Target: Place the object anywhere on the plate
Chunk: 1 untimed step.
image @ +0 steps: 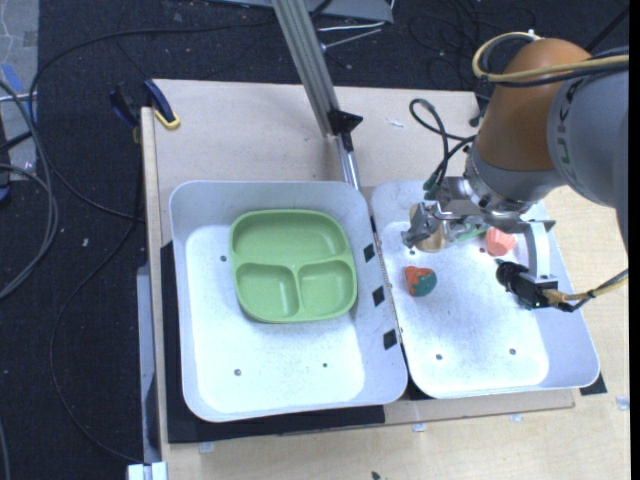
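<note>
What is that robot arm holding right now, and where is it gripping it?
Cannot be told. The tool sits low over the right bin, beside a small red-and-green object that lies apart from it, untouched.

The arm point(560, 118) runs off the right edge, so its upper part is cut away. Its wrist covers the far end of the right bin point(480, 353) and part of a pink thing point(499, 240) there. The gripper point(428, 230) is too small and cluttered to read, and the small orange-and-green object point(420, 281) is perhaps a toy.
</note>
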Tool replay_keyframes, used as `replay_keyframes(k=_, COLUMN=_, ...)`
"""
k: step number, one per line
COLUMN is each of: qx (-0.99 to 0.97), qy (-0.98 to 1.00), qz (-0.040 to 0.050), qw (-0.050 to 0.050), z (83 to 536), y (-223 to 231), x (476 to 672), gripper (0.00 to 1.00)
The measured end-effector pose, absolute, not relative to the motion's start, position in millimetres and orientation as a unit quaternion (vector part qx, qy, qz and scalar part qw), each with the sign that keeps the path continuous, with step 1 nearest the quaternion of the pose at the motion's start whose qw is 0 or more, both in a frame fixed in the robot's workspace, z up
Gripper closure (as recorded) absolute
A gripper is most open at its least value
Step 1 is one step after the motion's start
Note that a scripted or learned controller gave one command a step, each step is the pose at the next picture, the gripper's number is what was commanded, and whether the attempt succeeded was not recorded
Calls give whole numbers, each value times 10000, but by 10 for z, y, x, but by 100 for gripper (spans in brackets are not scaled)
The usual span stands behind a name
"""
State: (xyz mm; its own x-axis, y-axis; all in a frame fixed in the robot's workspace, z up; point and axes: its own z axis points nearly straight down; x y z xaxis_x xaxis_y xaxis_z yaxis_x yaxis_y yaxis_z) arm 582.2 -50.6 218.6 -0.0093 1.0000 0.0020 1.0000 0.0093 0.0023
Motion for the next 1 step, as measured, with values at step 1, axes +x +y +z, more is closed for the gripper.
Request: replay_keyframes(k=1, qx=7041, qy=7101, qz=17, qw=0, z=2303, y=88, x=5917, gripper=100)
